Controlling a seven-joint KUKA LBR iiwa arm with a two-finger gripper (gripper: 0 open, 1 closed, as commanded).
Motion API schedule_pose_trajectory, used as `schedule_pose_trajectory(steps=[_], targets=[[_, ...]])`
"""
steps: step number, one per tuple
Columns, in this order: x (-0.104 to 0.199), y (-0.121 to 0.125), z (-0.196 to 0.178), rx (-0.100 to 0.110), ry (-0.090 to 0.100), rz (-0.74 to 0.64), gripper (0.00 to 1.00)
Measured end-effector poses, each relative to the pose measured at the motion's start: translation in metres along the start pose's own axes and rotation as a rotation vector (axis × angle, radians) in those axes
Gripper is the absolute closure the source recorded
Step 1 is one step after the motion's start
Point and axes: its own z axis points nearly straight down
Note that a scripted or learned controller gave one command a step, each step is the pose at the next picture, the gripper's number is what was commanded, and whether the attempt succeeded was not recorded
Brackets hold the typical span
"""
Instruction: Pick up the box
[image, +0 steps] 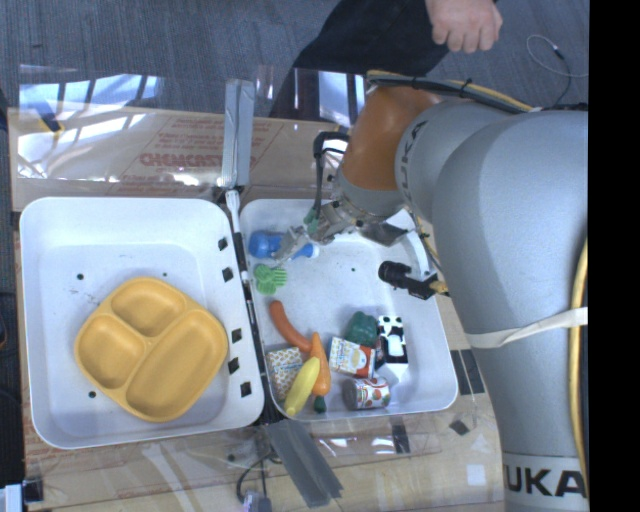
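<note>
**Mia:** Where is the arm (470, 200)?

**Ben:** It comes in from the right. It is big and grey, with an orange band (385, 140) near the wrist. The gripper (300, 238) hangs over the top left part of the right bin (440, 390).

**Mia:** Are its fingers open or closed?

**Ben:** I cannot tell. They are small and blurry there, and they sit right by a blue ball (264, 244).

**Mia:** Where is the box (350, 356)?

**Ben:** It is low down in the right bin. It is a little white and orange box. It lies just beside a dark green toy (362, 327) and a small can (368, 393). The gripper is well apart from it.

**Mia:** What else is in that bin?

**Ben:** A green leafy toy (268, 277) is under the blue ball. A long orange carrot (287, 324) lies by the left wall. A yellow banana (302, 386) is near the bottom. A black and white toy (392, 340) is on the right of the box.

**Mia:** And the left bin (50, 240)?

**Ben:** It has a yellow plate (150, 347) with three parts.

**Mia:** Is that a person up top?

**Ben:** Yes, a hand (465, 25) shows at the top edge.
</note>
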Motion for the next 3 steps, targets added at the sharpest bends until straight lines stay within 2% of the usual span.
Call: schedule_pose_trajectory(steps=[1, 2, 3], targets=[[0.001, 0.0, -0.01, 0.006, 0.004, -0.006, 1.0], [0.058, 0.011, -0.102, -0.007, 0.011, 0.219, 1.0], [0.148, 0.06, -0.16, -0.004, 0.012, 0.477, 1.0]])
